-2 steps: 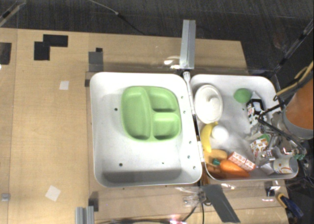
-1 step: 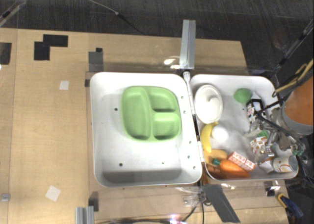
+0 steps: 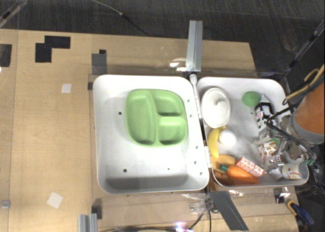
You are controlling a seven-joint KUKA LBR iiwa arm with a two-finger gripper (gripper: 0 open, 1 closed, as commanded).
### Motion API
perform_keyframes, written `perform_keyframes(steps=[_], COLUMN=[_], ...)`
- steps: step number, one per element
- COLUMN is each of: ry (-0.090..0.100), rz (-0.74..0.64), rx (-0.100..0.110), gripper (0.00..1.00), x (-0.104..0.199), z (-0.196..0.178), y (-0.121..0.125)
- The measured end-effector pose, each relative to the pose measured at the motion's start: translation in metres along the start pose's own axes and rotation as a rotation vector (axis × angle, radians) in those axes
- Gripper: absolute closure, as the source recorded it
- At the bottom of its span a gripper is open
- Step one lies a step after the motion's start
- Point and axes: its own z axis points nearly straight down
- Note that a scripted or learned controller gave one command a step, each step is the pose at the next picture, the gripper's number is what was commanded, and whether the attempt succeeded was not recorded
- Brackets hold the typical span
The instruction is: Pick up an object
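Looking down on the bench (image 3: pixel 45 150), you see two shallow white bins side by side. The left bin (image 3: pixel 111 175) holds a green divided plate (image 3: pixel 155 117), lying flat near its centre, compartments facing up.

The right bin (image 3: pixel 277 86) holds the candidate objects. A white bowl (image 3: pixel 216 106) sits against the bin's left wall, near the divider. A small green round item (image 3: pixel 251 98) lies toward the far edge. A banana (image 3: pixel 214 143) lies along the left wall, with a white ball-like item (image 3: pixel 227 138) touching it on the right. Below these, an orange carrot-shaped item (image 3: pixel 241 174) rests at the near edge, and a red-and-white packet (image 3: pixel 250 165) lies just beside it.

The arm (image 3: pixel 310 117) enters from the right, its orange band above the right bin's right edge. The gripper (image 3: pixel 277 150) is low over the right half of that bin, amid cables and small printed items. You cannot tell its state from this view; no object can be confirmed in its grasp.
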Motion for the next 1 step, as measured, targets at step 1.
perform_keyframes(steps=[1], ry=[0.005], rz=[-0.032], rx=[-0.003], gripper=[0.00], x=[-0.0700], z=[0.0028], y=[-0.0030])
